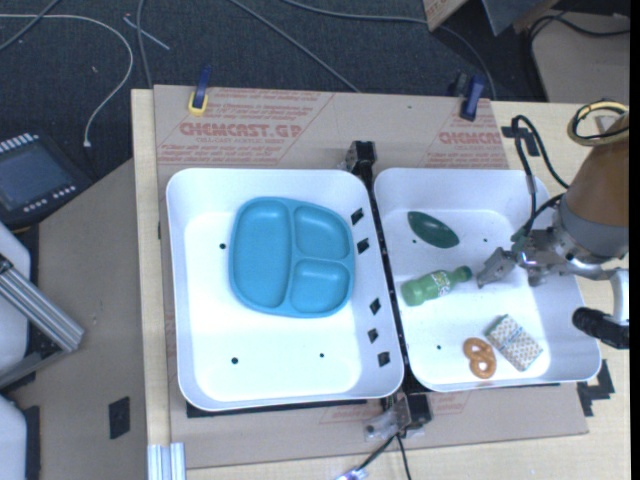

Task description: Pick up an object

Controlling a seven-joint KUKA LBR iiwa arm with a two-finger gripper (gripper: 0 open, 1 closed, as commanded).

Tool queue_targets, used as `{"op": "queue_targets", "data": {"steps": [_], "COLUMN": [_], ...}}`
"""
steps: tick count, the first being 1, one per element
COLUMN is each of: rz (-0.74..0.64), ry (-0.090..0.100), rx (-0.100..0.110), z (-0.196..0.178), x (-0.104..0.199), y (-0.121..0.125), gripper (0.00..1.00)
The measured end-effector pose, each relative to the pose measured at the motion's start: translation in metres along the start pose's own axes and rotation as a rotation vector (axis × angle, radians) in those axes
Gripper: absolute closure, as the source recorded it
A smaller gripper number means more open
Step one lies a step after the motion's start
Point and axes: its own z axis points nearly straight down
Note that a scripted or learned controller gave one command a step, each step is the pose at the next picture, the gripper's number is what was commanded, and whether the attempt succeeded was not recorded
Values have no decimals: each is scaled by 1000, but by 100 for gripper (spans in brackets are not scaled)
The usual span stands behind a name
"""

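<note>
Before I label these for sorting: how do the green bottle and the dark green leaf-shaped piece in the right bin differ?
The green bottle is bright green and long; the leaf-shaped piece is dark green, flat and oval. The bottle lies mid-bin, close to the claw; the leaf-shaped piece lies farther back. Both rest untouched in the right bin.

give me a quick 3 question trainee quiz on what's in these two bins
1. True or false: the blue divided plate lies in the left bin.
2. Which lies nearest the gripper? A) green bottle B) pretzel C) dark green leaf-shaped piece
3. Name the patterned item touching or next to the pretzel in the right bin.

Key: 1 true; 2 A; 3 the small patterned packet.
</note>
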Motion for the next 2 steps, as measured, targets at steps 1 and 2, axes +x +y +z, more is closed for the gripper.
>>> {"op": "queue_targets", "data": {"steps": [1, 2], "rz": [-1, -1], "ry": [0, -2], "rx": [-1, -6], "z": [36, 23], "x": [1, 0], "y": [0, 1], "gripper": [0, 100]}}
